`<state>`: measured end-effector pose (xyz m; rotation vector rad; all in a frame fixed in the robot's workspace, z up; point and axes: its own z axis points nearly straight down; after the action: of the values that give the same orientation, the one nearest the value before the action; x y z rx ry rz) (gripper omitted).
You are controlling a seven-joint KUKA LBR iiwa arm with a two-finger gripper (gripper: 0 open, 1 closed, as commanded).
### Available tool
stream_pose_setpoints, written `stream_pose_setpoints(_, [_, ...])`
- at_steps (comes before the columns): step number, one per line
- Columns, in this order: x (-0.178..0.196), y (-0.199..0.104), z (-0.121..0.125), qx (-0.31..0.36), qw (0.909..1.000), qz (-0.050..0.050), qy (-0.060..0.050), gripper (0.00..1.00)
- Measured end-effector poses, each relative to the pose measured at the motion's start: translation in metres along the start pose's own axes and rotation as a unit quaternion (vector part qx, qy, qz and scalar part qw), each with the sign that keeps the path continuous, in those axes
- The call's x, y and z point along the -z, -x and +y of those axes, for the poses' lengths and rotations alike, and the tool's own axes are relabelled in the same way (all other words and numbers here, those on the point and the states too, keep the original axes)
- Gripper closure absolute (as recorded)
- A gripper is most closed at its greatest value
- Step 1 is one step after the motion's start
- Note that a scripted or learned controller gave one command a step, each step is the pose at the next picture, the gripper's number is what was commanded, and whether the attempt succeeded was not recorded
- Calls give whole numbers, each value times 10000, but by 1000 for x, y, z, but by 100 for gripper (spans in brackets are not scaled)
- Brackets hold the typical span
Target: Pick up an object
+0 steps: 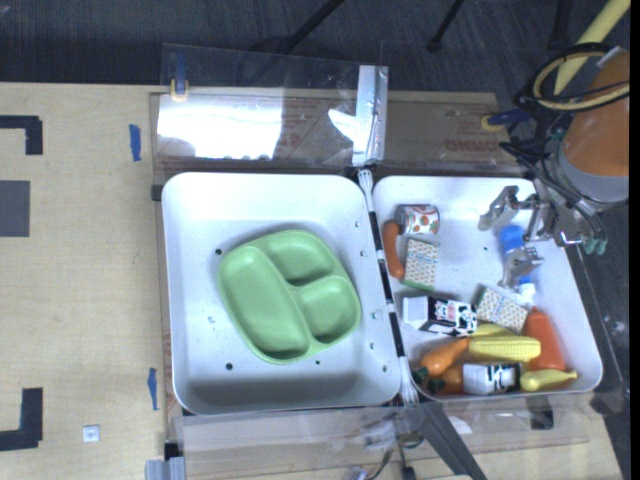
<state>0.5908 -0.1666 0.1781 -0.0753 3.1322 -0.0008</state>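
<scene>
Clutter fills the near end of the right bin (585, 313): a yellow corn cob (505, 348) lies across the pile, with an orange carrot (443, 354) just left of it, a small white carton with black print (490, 376) below, and a yellow banana-like piece (548, 378) at the near right corner. A red-orange piece (541, 329) sits against the corn's right end. Behind these lie a black-and-white packet (447, 314) and a speckled flat packet (500, 309), almost touching. Farther back, by the divider, a dotted box (420, 264) stands beside a slim orange piece (393, 249), and a small can with a red label (417, 219) rests beyond them.

The left bin (190, 268) carries a green divided tray (288, 293), tilted across its floor.

Gripper (520, 230) hangs over the far right part of the right bin, above a small blue object (512, 238); its metal fingers look spread, with nothing clearly between them. Whether they touch the blue object cannot be told. Clear plastic sheeting (270, 118) stands behind the bins.
</scene>
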Motion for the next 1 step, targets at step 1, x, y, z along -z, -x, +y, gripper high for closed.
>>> stream_pose_setpoints(1, [7, 17, -58, 1869, 9824, -9, 0, 0])
